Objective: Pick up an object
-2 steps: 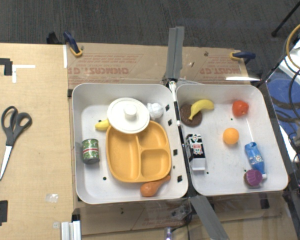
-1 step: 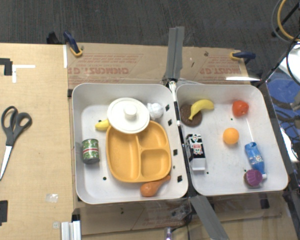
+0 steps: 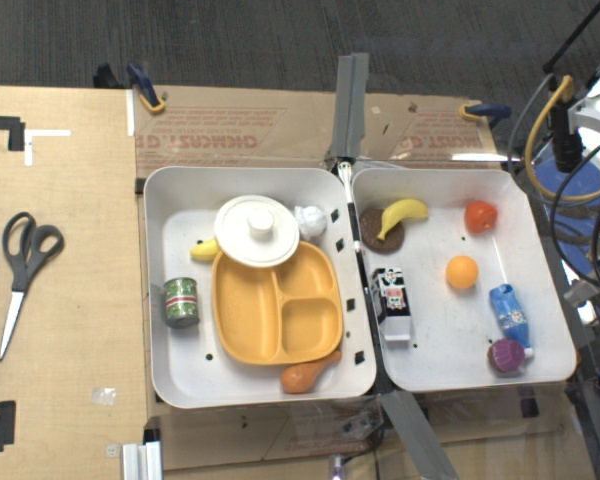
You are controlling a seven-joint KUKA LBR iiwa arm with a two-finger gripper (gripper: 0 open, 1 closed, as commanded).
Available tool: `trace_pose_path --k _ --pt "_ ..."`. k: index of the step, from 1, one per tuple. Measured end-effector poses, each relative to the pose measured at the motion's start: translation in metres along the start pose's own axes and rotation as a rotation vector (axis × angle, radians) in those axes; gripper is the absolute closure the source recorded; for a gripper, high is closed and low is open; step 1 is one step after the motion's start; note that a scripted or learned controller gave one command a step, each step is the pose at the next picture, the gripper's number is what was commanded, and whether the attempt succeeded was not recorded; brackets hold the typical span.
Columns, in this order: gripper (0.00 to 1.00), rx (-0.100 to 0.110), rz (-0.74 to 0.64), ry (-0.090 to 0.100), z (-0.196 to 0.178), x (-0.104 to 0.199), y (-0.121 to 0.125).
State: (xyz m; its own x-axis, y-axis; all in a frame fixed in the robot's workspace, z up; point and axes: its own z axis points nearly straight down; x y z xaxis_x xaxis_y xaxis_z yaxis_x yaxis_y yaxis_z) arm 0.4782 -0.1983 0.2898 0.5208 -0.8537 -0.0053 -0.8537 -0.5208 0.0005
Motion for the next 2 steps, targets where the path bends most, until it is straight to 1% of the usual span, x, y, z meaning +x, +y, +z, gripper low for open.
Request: trace_pose_path --k 1,2 --pt "1.00 0.003 -0.113 0.002 -0.019 0.026 -0.014" --pt "1.00 0.003 -0.433 0.003 -0.049 0.049 -0.053"
